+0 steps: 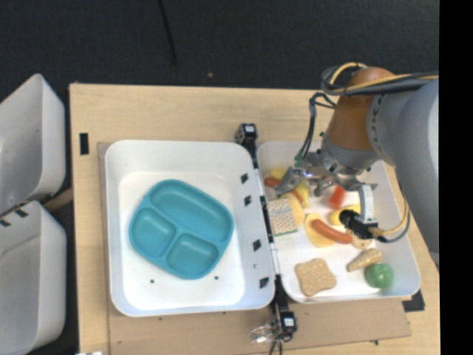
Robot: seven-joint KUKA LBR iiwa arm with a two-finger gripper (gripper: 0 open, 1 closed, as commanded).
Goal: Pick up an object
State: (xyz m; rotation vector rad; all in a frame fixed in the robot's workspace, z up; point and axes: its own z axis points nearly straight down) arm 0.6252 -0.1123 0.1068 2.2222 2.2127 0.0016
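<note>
The gripper (304, 180) hangs low in the right bin (403, 272) — finger state unreadable — with the yellow-orange piece (297, 192) just beneath it.

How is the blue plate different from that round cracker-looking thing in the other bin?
The blue plate is far larger than the cracker and takes up much of the left bin, while the cracker is one of several small items in the right bin. The plate is turquoise and smooth, with three compartments; the cracker is tan, speckled and flat, with no divisions. Both lie flat on the white floors of their bins, away from the gripper.
</note>
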